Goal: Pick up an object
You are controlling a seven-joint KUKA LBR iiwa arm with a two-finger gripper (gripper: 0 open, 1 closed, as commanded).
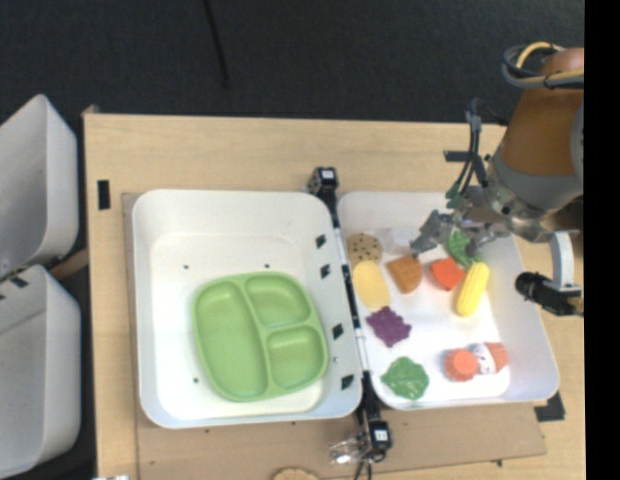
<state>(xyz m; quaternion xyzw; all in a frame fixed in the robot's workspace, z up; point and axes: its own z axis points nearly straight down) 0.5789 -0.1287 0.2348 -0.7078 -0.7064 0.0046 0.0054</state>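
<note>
overhead slanted view of the bench [110,168], operator. you see two shallow white bins side by side: the left bin [160,238] holds a green divided tray [258,336], and the right bin [525,358] holds the loose toy foods.

the arm [535,143] enters from the right edge, and its gripper [442,230] hangs over the upper part of the right bin. you cannot tell from this angle whether the claw is released or clenched, and nothing can be made out in its grasp.

candidate objects, read relative to the claw. a small green piece [459,245] lies right at the claw tip, partly covered by it; contact cannot be judged. just below the claw sit a brown block [404,272] and a red-orange piece [446,274], with a yellow corn cob [472,288] tilted just beside the red-orange piece on its right. to the claw's left lies a speckled cookie [364,245], and below that a pale yellow piece [370,284]. farther down the bin you find a purple piece [389,325], a green leafy piece [405,377] near the bottom wall, and an orange and white item [475,361] near the lower right corner, all well apart from the claw.
</note>
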